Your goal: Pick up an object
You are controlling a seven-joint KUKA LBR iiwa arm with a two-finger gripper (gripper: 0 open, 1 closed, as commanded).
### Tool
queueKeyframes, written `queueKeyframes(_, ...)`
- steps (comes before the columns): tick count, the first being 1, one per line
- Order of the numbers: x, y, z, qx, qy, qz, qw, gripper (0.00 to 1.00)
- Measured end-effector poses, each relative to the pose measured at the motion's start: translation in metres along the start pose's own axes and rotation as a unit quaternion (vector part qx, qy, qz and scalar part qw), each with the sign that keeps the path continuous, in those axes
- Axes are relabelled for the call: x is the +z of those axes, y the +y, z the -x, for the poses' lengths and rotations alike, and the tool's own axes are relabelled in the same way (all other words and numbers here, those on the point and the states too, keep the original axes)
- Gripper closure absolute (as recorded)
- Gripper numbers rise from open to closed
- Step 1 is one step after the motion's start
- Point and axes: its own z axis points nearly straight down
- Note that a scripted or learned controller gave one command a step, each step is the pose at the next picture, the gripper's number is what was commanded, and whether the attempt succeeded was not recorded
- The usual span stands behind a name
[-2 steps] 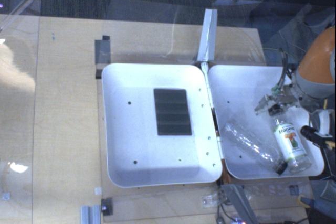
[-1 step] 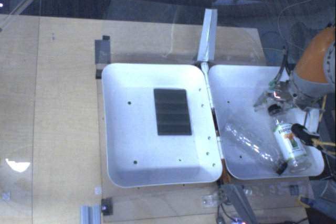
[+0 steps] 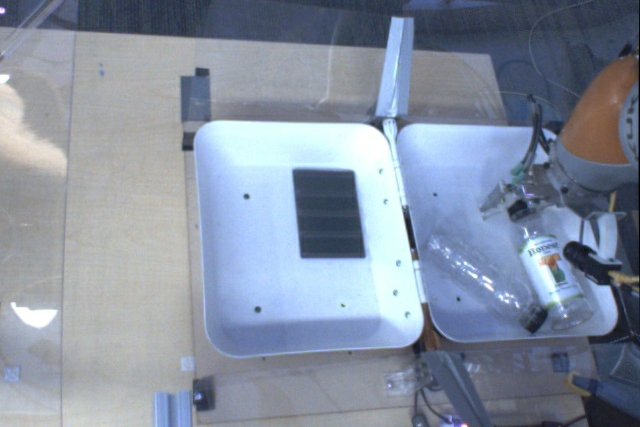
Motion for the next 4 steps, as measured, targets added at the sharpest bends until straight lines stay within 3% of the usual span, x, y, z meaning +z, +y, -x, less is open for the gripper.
queueKeyframes(1, 0.001, 0.043, 0.004, -0.056, 0.0, -0.001, 0.9984, 0.0)
queueKeyframes(2, -0.133, 0.017, -0.035, 0.049, 0.0, -0.001, 0.9988, 0.0)
queueKeyframes(3, -0.09, -0.007, -0.004, 0.049, 0.0, -0.003, 0.9988, 0.0)
queueKeyframes(4, 0.0, -0.004, 0.0, 0.041, 0.0, 0.0, 0.9992, 0.0)
